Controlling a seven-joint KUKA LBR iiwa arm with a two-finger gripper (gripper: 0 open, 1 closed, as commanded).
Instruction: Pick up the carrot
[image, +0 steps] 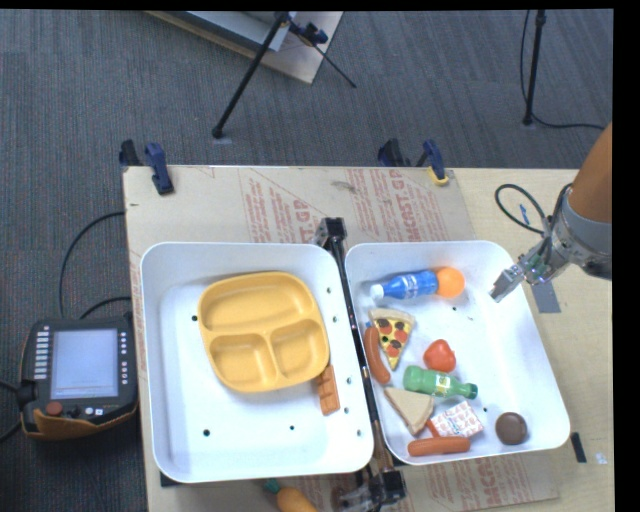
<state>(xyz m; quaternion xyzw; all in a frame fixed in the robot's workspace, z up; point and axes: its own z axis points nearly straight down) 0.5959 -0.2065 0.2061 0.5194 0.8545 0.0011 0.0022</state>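
Approach step is just getting going: the grey two-finger gripper (505, 283) is hovering up and to the right of the green plastic bottle (438, 383), well apart from it, w/ nothing in it & claw state can't tell. The smooth, orange, rod-shaped plastic carrot (437, 447), as I'm reading it, is lying flat below the bottle, touching a red-and-white packet (459, 420). The next move is calling for travel across & a descent over the carrot's middle.

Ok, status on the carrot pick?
Gripper over right bin, far right side. Carrot flat by near wall, not yet picked. Red-white packet crowding it.
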